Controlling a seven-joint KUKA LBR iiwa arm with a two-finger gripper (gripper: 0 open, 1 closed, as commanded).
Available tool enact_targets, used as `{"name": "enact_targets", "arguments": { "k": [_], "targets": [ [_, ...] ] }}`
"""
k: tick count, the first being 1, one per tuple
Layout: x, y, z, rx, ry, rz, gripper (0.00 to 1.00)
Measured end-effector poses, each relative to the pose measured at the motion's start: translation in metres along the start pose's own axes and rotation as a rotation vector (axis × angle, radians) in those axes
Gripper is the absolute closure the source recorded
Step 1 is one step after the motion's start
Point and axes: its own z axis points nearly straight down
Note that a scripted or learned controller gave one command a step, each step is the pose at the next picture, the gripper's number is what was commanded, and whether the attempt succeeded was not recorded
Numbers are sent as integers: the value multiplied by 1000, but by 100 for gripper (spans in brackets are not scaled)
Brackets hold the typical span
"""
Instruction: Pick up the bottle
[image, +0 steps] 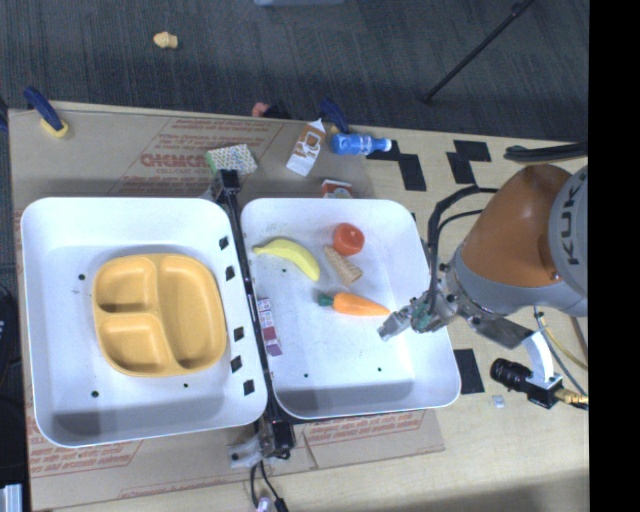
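Lying on its side behind the right bin (425, 225), the bottle (357, 145) looks light, stiff and slippery, best gripped across its body, while the gripper (398, 324), grip state unreadable, hangs over that bin's right edge.

We see even, fairly bright overhead light, no hard glare. The white bins (330, 395) read clean, with soft grey shading along their inner walls. We note a mild shadow under the yellow tray (160, 310). The dark floor (300, 50) at the top stays dim and grainy. Overall we get a low-resolution, slightly soft picture; the small print on the cardboard (170, 160) is unreadable.
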Motion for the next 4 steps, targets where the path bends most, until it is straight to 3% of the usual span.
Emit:
{"name": "enact_targets", "arguments": {
  "k": [1,2,3,4],
  "targets": [
    [-2,0,-20,-1,0,303,100],
    [-15,-6,-21,0,0,396,100],
    [16,6,-20,1,2,11,100],
    [-24,-9,-8,0,0,267,100]
  ]
}}
